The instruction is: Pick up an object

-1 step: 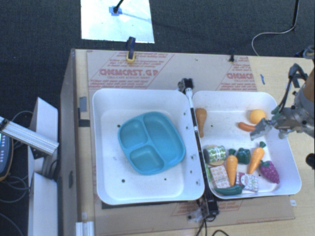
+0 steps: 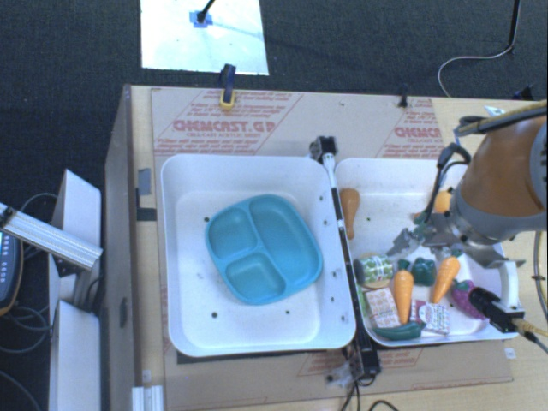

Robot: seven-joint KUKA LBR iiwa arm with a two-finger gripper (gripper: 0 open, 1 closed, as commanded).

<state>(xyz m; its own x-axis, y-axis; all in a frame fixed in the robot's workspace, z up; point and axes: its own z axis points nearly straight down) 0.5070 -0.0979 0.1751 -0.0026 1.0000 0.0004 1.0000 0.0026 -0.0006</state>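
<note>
Two toy carrots [image 2: 424, 286] are seen just below the gripper [image 2: 425, 240], whose finger opening cannot be told.

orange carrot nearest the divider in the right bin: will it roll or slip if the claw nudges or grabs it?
The carrot looks like smooth moulded plastic, so probably stiff, light and somewhat slippery. Its tapered round body suggests it would roll in an arc if pushed sideways. It lies packed against the green can and a printed packet, which may limit rolling but crowd a grasp.
</note>
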